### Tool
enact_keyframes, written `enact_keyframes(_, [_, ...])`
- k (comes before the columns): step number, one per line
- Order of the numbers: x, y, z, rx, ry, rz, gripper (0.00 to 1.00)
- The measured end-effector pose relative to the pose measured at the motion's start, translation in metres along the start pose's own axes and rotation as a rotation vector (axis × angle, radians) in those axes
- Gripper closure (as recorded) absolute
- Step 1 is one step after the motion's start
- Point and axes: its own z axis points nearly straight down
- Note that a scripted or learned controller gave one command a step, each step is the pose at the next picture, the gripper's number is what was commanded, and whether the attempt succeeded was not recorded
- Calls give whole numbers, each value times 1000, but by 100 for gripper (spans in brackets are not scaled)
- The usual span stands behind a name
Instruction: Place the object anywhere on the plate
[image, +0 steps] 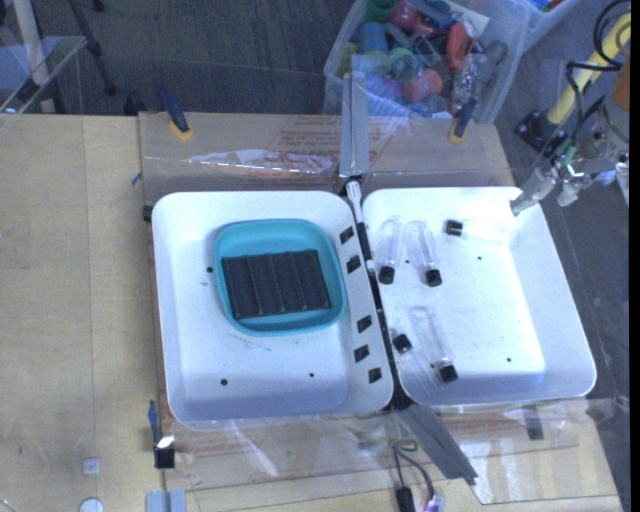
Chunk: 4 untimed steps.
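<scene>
beside the plate (276, 277), clear vials (430, 260) barely visible.

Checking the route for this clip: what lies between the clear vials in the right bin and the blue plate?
In the camera view, the raised divider where both bins meet, carrying small black markers, separates the vials from the blue plate. Otherwise just white bin floor.

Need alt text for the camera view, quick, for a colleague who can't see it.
A blue plate carrying a dark ridged block sits in the left bin; clear black-capped vials lie scattered in the right bin.
</scene>
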Motion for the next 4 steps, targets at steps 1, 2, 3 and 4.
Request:
enact_keyframes(1, [0, 0, 1, 0, 0, -30, 0])
enact_keyframes(2, [0, 0, -1, 0, 0, -137, 0])
enact_keyframes(3, [0, 0, -1, 0, -1, -162, 0])
enact_keyframes(4, [0, 0, -1, 0, 0, -271, 0])
